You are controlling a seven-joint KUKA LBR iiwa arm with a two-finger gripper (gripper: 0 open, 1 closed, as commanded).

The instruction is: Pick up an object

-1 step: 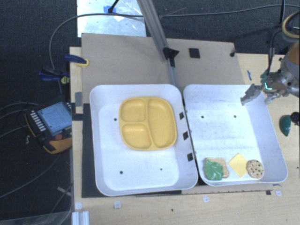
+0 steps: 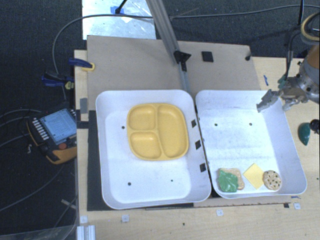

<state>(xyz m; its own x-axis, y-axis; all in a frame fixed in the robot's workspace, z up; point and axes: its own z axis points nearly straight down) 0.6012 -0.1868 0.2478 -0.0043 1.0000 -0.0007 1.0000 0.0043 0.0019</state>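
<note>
The gripper [image 2: 274,100] hangs over the far right rim of the right bin [image 2: 240,134], and whether its fingers are parted or closed cannot be told; nothing is seen between them. Three objects lie along the near edge of the right bin, well apart from the gripper: a green toy on toast [image 2: 229,180] at the left, a yellow cheese slice [image 2: 254,175] in the middle and a round cookie [image 2: 271,180] at the right. Left of the right bin, the left bin [image 2: 115,184] holds a yellow divided plate [image 2: 157,131], clear of the three objects.
</note>
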